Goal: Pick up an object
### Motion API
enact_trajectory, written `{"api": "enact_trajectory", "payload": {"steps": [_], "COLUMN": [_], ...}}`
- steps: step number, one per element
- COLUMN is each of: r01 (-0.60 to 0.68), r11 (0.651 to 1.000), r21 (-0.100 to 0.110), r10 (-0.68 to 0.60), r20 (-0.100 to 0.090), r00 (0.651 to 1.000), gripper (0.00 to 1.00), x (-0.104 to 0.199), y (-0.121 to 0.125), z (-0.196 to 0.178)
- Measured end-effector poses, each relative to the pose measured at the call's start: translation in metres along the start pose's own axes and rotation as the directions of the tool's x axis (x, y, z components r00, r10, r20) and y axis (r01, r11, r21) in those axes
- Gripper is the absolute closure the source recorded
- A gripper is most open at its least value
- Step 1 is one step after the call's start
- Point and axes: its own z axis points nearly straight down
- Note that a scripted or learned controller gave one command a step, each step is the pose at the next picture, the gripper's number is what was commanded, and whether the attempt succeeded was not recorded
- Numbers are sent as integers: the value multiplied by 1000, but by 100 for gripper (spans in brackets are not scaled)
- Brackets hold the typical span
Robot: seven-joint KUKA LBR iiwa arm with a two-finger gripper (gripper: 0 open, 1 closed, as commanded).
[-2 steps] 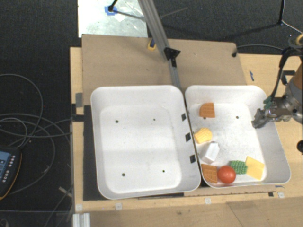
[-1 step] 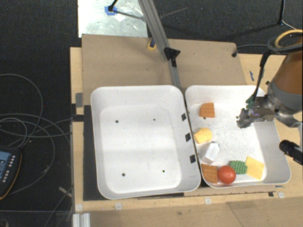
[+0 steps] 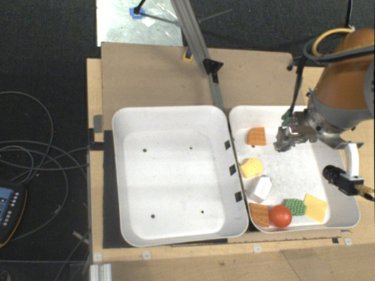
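Gripper [image 3: 285, 140] hung mid-right over right bin [image 3: 351, 215], grip state unreadable; approach step, next descend onto orange block [image 3: 256, 136].

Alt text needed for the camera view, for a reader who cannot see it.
The grey-and-orange arm's pincer hangs over the right white bin, beside an orange block. Nearer the bin's front lie a yellow corn piece, white block, red tomato and yellow wedge.

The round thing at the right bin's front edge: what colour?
Red round thing, seen in the camera view, in the right bin.
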Motion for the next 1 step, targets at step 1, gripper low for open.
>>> {"api": "enact_trajectory", "payload": {"steps": [1], "r01": [1], "r11": [1000], "r21": [0], "r10": [-1], "r20": [-1], "r00": [1000], "gripper": [100], "x": [57], "y": [17], "z": [0]}}
